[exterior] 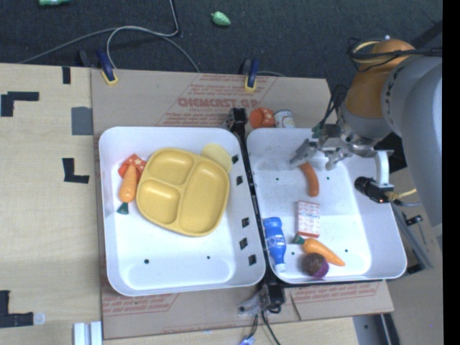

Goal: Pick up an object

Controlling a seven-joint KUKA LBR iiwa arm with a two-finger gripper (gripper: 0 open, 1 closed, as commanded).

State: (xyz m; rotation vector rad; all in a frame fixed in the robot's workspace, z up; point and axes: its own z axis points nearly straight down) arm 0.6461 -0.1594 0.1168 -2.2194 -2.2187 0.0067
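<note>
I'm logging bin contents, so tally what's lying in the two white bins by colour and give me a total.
Orange: 3, the carrot, the sausage, the second carrot
Yellow: 2, the divided plate, the round piece
Red: 1
Blue: 1, bottle
Red-and-white: 1, packet
Purple: 1
Total: 9

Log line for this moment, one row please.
tool: open, over right bin | nearest: sausage, just below, not held | left bin: yellow tray | status: nothing held

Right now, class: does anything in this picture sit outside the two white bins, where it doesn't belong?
Yes. A green bottle and a small green lump lie on the dark floor beyond the bench. An orange item and a small can sit on the cardboard behind the right bin.
</note>
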